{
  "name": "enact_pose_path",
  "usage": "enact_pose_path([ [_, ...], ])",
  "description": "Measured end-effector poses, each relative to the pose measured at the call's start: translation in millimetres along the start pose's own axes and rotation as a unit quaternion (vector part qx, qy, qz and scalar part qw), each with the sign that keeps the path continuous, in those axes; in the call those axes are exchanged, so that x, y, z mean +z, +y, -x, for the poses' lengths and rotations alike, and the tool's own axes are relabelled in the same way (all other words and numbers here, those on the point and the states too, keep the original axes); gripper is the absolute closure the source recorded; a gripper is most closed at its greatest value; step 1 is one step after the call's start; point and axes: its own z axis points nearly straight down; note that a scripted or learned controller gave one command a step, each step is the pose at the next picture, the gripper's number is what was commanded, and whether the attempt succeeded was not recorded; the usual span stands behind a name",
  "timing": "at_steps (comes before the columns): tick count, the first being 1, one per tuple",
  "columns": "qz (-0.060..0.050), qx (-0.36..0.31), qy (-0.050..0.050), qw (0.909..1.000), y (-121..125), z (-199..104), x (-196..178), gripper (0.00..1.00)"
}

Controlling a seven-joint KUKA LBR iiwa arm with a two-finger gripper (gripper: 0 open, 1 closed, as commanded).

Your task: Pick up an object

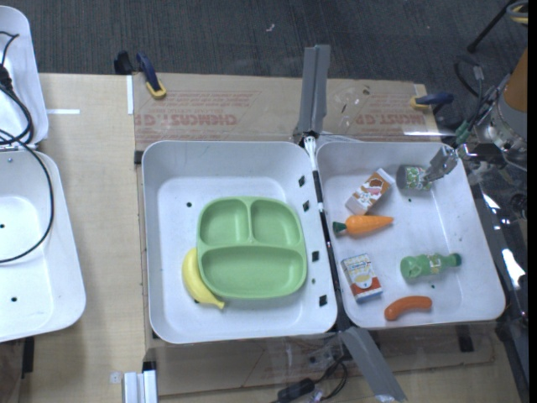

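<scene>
The pincer (432,173), grip state unclear, should settle squarely over the small green-grey object (411,177) just beside it.

The arm (503,116) is reaching in from the right edge, mostly cut off by the frame, angling down and to the left. The gripper (435,169) is pointing down-left at the end of it, hanging low. Too small and blurry to read much else.
</scene>
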Motion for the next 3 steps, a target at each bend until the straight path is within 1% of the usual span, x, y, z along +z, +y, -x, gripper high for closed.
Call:
enact_pose_path([
  [1,0.000,0.058,0.000,0.9983,16,2,129,0.00],
  [2,0.001,0.070,-0.001,0.9976,64,0,133,0.00],
  [3,0.003,0.068,-0.002,0.9977,66,0,122,1.00],
])
